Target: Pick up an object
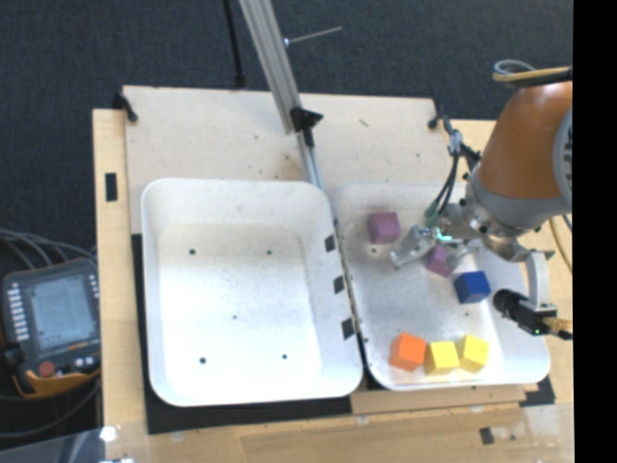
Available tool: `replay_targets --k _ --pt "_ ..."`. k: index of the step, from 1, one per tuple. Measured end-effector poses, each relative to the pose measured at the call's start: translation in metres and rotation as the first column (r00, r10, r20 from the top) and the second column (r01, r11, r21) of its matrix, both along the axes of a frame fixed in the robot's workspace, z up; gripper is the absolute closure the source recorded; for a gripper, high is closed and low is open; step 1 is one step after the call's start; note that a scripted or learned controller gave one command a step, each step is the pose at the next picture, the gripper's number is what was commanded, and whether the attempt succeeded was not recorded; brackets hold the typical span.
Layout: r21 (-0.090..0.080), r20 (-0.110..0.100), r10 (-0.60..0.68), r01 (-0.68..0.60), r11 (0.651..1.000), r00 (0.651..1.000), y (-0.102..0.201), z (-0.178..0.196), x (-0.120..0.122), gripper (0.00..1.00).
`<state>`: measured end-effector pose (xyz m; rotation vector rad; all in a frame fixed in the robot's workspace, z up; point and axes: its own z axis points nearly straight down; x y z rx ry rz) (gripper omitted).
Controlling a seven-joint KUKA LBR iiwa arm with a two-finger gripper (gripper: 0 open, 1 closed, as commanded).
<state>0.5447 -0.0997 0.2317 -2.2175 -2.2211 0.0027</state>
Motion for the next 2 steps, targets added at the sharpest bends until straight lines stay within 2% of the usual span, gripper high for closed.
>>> replay_targets --k 1,2 --pt "-0.001 0.005 -0.003 0.003 1.000 1.000 0.000 0.002 0.001 0.00" --pt "-0.002 -0.001 -0.003 0.003 1.000 1.000 0.000 -0.049 -0.009 0.00"
